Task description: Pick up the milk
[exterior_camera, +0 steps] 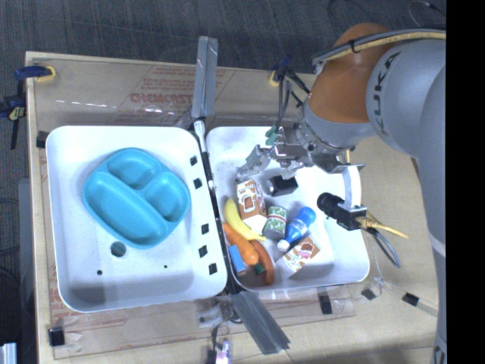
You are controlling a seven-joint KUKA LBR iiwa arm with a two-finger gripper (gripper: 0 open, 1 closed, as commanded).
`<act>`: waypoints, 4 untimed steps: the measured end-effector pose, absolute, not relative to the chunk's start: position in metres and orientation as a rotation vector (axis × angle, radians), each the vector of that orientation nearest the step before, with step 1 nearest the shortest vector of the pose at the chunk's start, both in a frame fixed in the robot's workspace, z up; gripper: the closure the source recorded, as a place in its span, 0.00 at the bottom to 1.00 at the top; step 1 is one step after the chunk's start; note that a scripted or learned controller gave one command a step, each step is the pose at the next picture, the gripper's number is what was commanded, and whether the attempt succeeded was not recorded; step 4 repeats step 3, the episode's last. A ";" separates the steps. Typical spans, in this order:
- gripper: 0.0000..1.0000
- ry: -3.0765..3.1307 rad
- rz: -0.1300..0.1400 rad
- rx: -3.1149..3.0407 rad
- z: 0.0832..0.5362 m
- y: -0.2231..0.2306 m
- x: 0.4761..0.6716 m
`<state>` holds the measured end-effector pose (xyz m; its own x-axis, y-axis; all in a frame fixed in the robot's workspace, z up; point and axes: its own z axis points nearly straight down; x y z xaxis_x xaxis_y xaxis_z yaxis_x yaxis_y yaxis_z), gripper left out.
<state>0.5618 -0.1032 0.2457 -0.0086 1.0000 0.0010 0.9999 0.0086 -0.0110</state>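
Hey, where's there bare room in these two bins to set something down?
Left bin: bare floor along the near wall and left side, around the blue divided plate. Right bin: crowded; cartons, banana, carrot and blue bottle pack its middle and near-left, gripper above. A small patch stays bare at its far-left corner.

The gripper [267, 161] hangs over the right bin [350, 260]; a carton [250, 198] sits just below it, a bottle [297, 226] below-right, a banana [235, 220] below-left. A divided plate [136, 196] lies far left in the left bin [68, 279].
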 end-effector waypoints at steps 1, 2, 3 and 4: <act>0.00 -2.043 0.010 -2.378 0.088 -0.140 0.586; 1.00 -2.042 0.019 -2.371 0.093 -0.140 0.585; 1.00 -1.971 0.012 -2.437 0.188 -0.048 0.602; 1.00 -1.971 0.012 -2.437 0.188 -0.048 0.602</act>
